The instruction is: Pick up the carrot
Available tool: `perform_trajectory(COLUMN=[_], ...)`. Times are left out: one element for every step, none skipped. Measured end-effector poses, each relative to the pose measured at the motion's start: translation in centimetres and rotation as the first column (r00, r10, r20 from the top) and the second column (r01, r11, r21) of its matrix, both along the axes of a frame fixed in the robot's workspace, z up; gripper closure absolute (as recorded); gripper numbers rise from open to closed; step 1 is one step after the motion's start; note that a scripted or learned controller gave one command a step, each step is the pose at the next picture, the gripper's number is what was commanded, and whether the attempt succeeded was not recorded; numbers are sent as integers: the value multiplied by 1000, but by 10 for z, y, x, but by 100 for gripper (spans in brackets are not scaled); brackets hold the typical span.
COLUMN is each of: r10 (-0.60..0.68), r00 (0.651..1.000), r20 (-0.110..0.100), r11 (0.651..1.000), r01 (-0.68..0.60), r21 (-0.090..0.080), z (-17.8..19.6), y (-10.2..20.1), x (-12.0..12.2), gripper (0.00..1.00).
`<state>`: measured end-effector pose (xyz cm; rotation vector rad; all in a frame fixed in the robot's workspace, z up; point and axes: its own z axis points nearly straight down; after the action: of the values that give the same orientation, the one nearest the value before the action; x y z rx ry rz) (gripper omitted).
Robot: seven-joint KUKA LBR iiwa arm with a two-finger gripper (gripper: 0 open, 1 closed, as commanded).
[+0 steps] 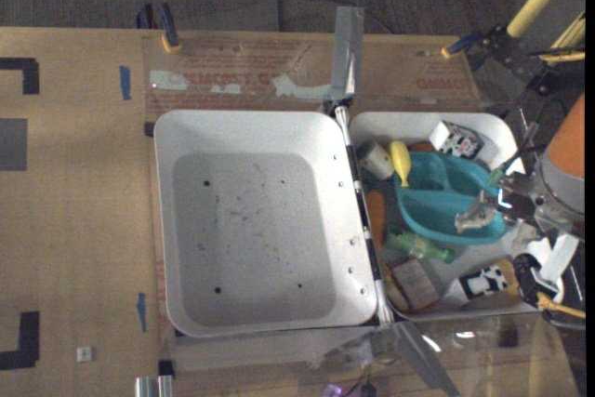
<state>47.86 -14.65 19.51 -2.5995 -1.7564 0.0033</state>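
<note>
So the carrot [376, 217] was lying along the right bin's [502, 127] left wall, long axis running up-down in view. End effector [476, 217] hovered over the teal bowl [444, 196], carrot off to its left. Couldn't tell if it was open or closed.

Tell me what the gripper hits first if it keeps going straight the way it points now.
Probably the teal bowl: the gripper reaches in from the right and sits over its right rim. The carrot lies farther left, by the bin's left wall. Depth is hard to judge from above.
</note>
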Motion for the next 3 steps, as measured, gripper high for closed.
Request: perform_trajectory(r10=[47, 2, -52], r00=[999, 998, 999], r20=[27, -55, 13], r11=[999, 1000, 999], r01=[-47, -2, 52], r21=[-10, 5, -3], z=[-102, -101, -103], y=[28, 20, 36], x=[38, 145, 66], gripper=[0, 0, 0])
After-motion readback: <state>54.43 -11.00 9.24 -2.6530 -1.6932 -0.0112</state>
